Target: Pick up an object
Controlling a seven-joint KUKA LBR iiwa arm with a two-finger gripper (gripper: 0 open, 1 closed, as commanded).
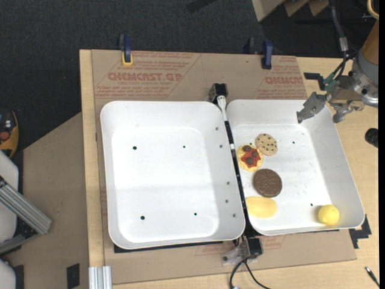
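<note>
- My gripper (323, 106) hangs over the right bin's (346, 161) far right corner, fingers spread, gripping nothing.
- Near its left wall lie a chip cookie (266, 144), red-topped piece (249, 157), brown disc (267, 182) and yellow slab (261, 207); the yellow ball (328, 215) sits near-right.
- I judge them light, stiff toys; the ball could roll, so I'd pinch across its middle.
- The board (150, 74) reads "CHEMCAST GP".

Dark carpet floor (54, 17); cardboard-topped bench (180, 65); blue clamps (126, 43).
</note>
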